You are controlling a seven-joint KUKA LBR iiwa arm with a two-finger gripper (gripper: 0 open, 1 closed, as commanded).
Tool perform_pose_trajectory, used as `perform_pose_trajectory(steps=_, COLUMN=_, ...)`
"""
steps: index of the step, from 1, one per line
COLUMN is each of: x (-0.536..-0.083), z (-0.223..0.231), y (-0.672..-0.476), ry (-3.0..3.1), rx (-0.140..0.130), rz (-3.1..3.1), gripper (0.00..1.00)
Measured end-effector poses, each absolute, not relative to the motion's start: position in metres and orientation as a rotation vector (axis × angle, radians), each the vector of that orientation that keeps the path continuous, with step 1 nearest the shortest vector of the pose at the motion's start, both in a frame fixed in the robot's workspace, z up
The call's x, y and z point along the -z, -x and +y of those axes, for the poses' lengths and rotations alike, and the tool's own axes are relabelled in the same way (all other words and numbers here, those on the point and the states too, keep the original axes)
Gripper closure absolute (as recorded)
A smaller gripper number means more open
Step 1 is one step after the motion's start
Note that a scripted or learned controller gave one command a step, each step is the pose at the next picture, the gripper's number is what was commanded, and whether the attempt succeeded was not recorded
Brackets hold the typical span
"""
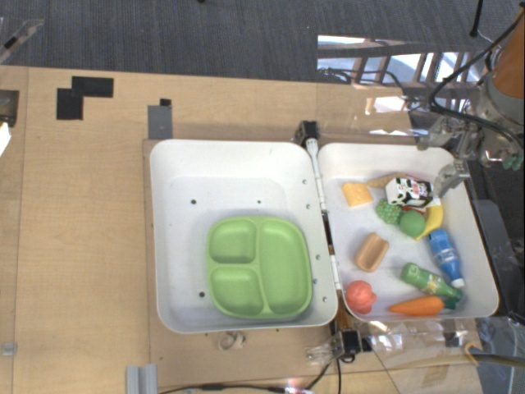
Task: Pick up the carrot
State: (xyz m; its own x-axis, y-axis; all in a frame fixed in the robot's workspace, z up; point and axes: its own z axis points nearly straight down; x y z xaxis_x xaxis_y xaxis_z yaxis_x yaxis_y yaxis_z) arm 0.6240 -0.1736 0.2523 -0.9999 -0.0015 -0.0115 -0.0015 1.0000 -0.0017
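The orange carrot (416, 306) lies flat along the near wall of the right bin (484, 245), pointing left, just below a green bottle (428, 281). My gripper (451, 173) hangs over the far right corner of that bin, beside a black-and-white carton (408, 190). It is well back from the carrot, with nothing seen in its hold. The grey arm with its orange band (510, 62) comes in from the upper right.
The right bin also holds a yellow wedge (357, 194), green broccoli (390, 213), a banana (433, 217), a blue bottle (444, 254), a tan bun (372, 251) and a red tomato (360, 295) left of the carrot. A green divided plate (258, 265) sits in the left bin (189, 187).
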Motion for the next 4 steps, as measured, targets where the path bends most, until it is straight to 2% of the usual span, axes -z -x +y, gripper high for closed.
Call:
perform_pose_trajectory(steps=1, x=-0.182, z=-0.111, y=-0.634, ry=0.065, rx=-0.006, rz=3.134, gripper=0.0)
perform_pose_trajectory(steps=2, x=-0.089, z=-0.089, y=-0.67, ry=0.275, rx=0.0, rz=3.128, gripper=0.0)
perform_pose_trajectory(steps=4, x=-0.089, z=-0.089, y=-0.67, ry=0.276, rx=0.001, rz=3.128, gripper=0.0)
